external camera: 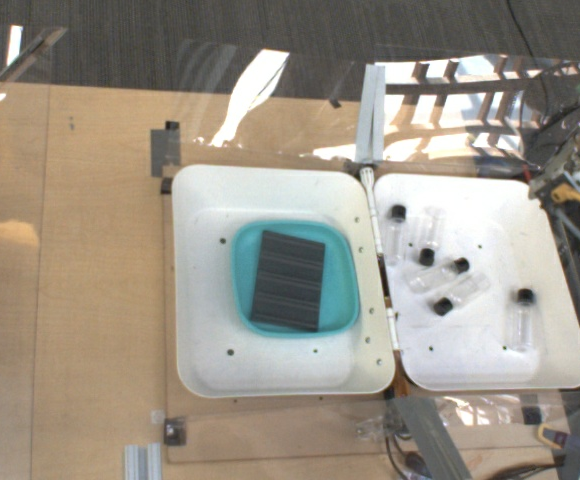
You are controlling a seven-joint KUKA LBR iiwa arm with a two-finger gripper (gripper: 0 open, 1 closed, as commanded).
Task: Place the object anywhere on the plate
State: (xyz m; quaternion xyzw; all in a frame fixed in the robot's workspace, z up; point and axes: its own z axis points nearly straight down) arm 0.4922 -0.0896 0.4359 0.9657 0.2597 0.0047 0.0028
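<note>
Nearest you, the left bin point(200, 368) holds the teal plate point(342, 303), and the dark ribbed block point(288, 281) lies flat on it, inside the rim. Judged stiff, light, not fragile; you would grip it across its narrower sides. Further right, small clear vials with black caps point(440, 278) lie scattered in the right bin point(560, 358); slippery, likely to roll. Claw state: you cannot tell.

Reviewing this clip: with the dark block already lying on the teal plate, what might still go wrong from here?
Little on the plate side: the dark ribbed block lies flat, fully inside the teal plate. Two risks remain. The clear vials with black caps in the right bin are transparent and bunched, so a later grasp may slip or knock neighbours. A careless pass over the left bin might nudge the block.
</note>
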